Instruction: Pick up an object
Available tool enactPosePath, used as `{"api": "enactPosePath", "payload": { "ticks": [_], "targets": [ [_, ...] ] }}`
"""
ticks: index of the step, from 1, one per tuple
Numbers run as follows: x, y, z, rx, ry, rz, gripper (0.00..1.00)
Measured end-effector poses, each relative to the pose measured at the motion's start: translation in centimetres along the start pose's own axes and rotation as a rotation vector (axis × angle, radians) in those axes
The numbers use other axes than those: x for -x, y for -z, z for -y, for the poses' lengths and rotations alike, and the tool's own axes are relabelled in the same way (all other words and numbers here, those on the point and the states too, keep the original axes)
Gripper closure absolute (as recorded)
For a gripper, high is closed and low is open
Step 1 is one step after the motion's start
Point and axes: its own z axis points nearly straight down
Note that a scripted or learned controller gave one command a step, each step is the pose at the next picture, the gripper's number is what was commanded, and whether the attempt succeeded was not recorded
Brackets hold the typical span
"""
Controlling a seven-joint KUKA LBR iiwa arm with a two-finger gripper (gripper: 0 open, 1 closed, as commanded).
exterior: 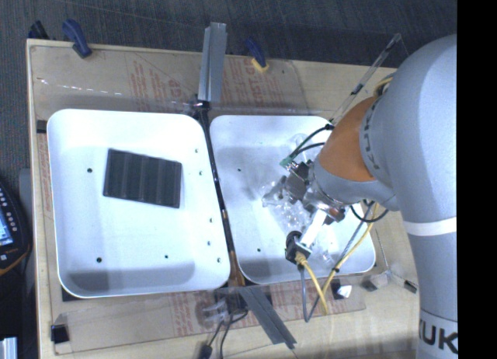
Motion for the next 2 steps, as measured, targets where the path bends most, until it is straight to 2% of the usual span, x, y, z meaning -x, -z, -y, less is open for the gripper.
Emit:
{"api": "enactPosePath", "payload": {
  "ticks": [1, 2],
  "targets": [
    [0.0, -0.6, -0.2, 0.002, 0.022, 0.001, 0.00],
    [-1.0, 7.2, -4.1, -0.015, 0.262, 0.006, 0.00]
  ]
}}
